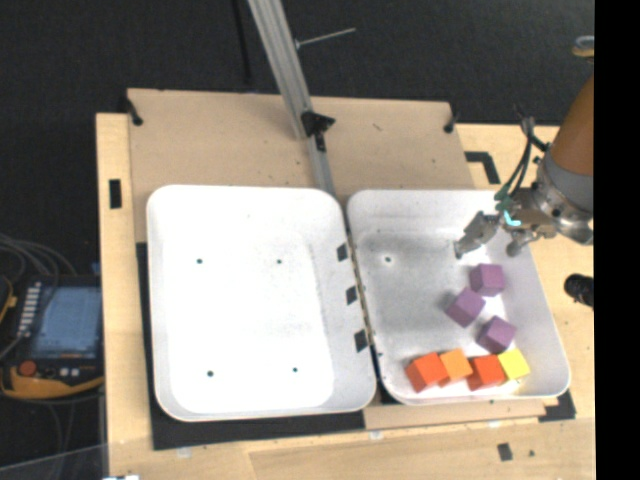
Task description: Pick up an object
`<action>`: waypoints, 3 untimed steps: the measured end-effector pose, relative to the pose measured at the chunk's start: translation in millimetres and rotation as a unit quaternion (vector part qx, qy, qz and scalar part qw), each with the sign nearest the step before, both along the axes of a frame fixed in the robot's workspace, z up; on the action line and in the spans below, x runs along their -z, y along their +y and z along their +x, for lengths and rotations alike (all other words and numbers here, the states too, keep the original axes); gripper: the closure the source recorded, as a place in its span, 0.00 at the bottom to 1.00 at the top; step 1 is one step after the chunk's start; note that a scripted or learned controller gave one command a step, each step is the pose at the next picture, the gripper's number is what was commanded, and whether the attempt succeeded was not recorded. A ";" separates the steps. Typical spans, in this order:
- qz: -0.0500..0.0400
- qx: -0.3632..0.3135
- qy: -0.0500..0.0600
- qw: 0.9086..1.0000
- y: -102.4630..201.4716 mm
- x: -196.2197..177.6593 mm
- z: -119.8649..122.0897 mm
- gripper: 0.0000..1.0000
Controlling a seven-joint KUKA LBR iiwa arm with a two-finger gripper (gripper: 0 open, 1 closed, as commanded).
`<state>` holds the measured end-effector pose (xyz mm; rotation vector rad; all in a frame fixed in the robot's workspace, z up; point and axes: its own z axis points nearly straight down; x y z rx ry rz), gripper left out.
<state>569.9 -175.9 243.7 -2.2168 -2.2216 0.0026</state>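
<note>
The right bin point(400, 238) holds three purple blocks: one point(488, 278) near the gripper, one point(464, 306) lower left of it, one point(497, 333) lower right. Along the bin's front edge lie a red-orange block point(427, 371), an orange block point(455, 364), a red block point(487, 370) and a yellow block point(514, 364). My gripper point(494, 238) hangs open over the upper right of this bin, just above the top purple block, with nothing between its fingers point(472, 236).
The left bin point(245, 298) sits beside the right one. A slanted metal pole point(285, 68) rises from behind the bins. A screen device point(65, 323) and cables lie off the bench at the left.
</note>
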 end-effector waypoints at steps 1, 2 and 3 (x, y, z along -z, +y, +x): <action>0.000 0.000 -0.002 1.000 0.3 -2.5 1.0 0.00; -0.001 0.002 0.000 1.000 -1.2 52.4 -9.7 0.00; -0.001 0.002 0.001 1.000 -2.0 115.2 -8.0 0.00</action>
